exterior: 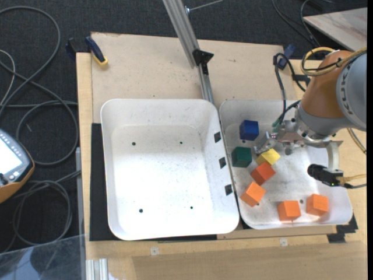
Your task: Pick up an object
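Several blocks lie in the right bin (335,182). A blue block (249,129) sits near its back left, with a green block (242,156) in front of it. A yellow block (270,156) touches a red-orange block (263,172). Orange blocks lie at the front: one (253,193) on the left, two more (288,210) (317,204) toward the right. My gripper (275,143) hangs low over the bin, just above and behind the yellow block and to the right of the blue one. The wrist hides its tips.
The left bin (116,156) is beside the right one. A slanted metal bar (185,28) runs down to the gap between the bins. A black cable end (325,175) hangs over the right bin's right side. Blue clamps (96,50) sit on the bench's back edge.
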